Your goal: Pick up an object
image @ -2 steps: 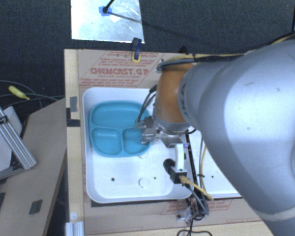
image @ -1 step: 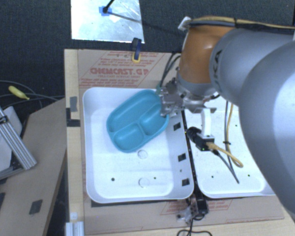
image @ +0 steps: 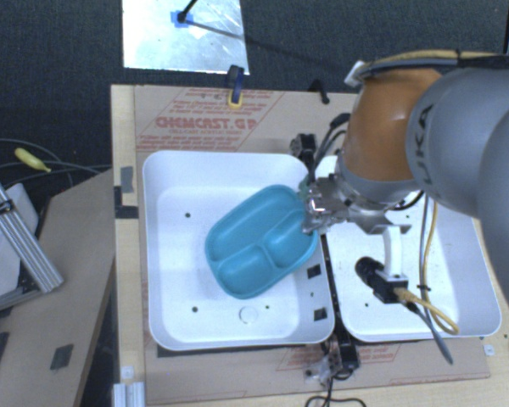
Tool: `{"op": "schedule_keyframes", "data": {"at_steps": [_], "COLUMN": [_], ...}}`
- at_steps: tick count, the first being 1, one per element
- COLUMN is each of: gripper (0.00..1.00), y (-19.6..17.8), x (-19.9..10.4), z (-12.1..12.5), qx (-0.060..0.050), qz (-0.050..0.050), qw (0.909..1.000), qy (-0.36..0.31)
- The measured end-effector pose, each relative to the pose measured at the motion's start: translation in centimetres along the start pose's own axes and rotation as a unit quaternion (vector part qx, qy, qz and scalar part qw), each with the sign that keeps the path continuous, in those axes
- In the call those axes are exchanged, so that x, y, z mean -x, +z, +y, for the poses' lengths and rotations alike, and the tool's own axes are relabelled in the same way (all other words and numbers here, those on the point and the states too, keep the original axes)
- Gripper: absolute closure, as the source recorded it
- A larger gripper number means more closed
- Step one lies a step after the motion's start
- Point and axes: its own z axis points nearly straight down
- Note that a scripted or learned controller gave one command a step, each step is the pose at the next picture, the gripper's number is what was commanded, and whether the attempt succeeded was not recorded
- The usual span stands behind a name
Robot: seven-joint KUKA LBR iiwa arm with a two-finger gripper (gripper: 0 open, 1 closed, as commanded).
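A blue divided tray (image: 259,242) lies tilted over the left white bin (image: 174,312). Its right end reaches over the wall between the two bins. My gripper (image: 312,210) sits at the tray's upper right rim, under the orange band of the arm (image: 390,125). Its fingers are closed on that rim. The wrist hides the rest of the gripper and the tray's far right corner.
The right white bin (image: 467,299) lies under the arm. A black fitting with a yellow cable (image: 386,284) hangs from the arm over it. Both bins rest on a cardboard sheet (image: 204,121). A bench edge and metal rails (image: 17,236) stand at the left.
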Motion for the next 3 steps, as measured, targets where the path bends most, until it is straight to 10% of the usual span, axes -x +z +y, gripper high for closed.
{"op": "schedule_keyframes", "data": {"at_steps": [1, 2, 3], "gripper": [0.00, 0.00, 1.00], "y": [0.0, 4.9, 3.6], "x": [-0.2, 5.0, 4.7], "z": [0.3, -4.4, -4.0], "qx": [0.002, -0.001, 0.004], "qz": [0.000, 0.000, 0.000], "qw": [1.0000, 1.0000, 1.0000], "qy": [-0.002, 0.002, -0.003]}}
